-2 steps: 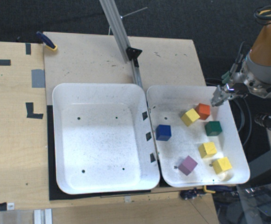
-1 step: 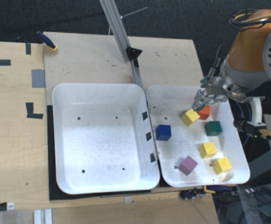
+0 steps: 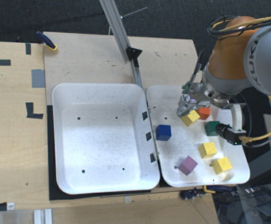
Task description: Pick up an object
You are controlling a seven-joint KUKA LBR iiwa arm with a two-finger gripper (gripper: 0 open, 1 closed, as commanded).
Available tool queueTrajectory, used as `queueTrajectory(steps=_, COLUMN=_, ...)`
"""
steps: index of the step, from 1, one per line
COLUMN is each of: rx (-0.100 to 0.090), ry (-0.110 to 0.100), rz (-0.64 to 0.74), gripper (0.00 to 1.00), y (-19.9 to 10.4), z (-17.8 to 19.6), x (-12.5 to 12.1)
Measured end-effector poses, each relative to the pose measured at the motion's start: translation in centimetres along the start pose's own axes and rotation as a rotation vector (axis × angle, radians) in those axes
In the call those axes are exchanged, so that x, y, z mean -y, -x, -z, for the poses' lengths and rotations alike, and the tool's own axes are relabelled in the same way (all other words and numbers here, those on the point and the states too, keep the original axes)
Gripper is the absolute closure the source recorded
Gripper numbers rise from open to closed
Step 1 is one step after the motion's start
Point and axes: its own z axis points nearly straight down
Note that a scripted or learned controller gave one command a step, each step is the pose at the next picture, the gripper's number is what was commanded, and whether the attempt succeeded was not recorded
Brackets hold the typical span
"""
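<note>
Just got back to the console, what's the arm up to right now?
The grey arm reaches in from the right, its pincer low over the right bin, right at a yellow block by an orange block. I can't tell whether it grips anything. Loose in that bin lie a blue cube, a green block, a purple block and two more yellow blocks.

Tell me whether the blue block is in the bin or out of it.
In. The blue block lies on the floor of the right bin, near its left wall.
</note>
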Motion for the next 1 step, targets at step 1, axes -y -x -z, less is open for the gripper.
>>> queueTrajectory(steps=1, rx=-0.001, ry=0.001, rz=0.002, gripper=1.0, y=-5.3, z=0.39, x=1.21)
